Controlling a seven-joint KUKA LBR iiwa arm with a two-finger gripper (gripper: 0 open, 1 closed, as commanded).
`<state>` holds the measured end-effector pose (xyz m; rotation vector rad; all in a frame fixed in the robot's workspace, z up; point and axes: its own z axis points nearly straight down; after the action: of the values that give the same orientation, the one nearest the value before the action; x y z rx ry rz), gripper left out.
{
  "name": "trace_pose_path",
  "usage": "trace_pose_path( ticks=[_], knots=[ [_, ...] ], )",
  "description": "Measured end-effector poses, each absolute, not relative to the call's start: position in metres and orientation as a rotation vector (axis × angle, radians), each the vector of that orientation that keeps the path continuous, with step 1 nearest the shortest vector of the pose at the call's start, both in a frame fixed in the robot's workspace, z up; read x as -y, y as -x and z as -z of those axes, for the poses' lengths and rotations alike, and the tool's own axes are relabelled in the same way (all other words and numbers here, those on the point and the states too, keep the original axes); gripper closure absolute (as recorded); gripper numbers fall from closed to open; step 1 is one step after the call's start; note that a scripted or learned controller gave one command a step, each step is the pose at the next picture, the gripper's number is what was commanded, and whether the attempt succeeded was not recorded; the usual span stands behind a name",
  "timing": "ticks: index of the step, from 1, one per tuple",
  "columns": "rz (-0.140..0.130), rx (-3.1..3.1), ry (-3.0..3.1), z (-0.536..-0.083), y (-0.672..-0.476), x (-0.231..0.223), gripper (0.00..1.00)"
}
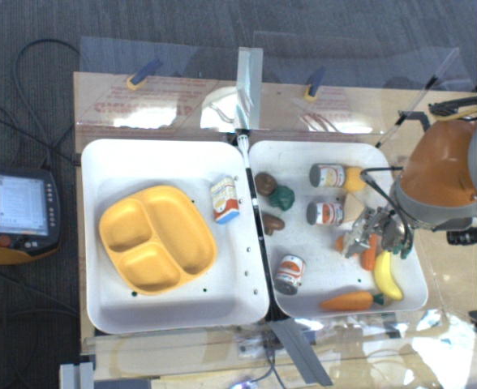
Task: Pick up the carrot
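Note:
The carrot is orange with a green stub at its right end. It lies flat along the front wall of the right bin. My gripper hangs over the right side of that bin, behind and slightly right of the carrot and clear of it. Directly under the gripper is a small orange piece, partly covered by it. The grey arm with its orange band reaches in from the right.
A yellow banana lies just right of the carrot. Three cans, two brown items and a green one share the right bin. The left bin holds a yellow divided tray and a small carton.

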<state>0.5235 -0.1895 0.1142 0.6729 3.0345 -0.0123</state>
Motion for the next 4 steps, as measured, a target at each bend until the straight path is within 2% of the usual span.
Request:
trace_pose_path(
  ticks=[1,2,3,4],
  knots=[
    [0.007,-3.111,0.220,-0.096,-0.525,0.221,1.00],
    [0.010,-3.117,0.216,-0.094,-0.523,0.223,0.00],
    [0.005,-3.116,0.347,-0.137,-0.539,0.222,0.00],
    [-0.004,-3.133,0.238,-0.115,-0.509,0.215,0.00]
  ],
)
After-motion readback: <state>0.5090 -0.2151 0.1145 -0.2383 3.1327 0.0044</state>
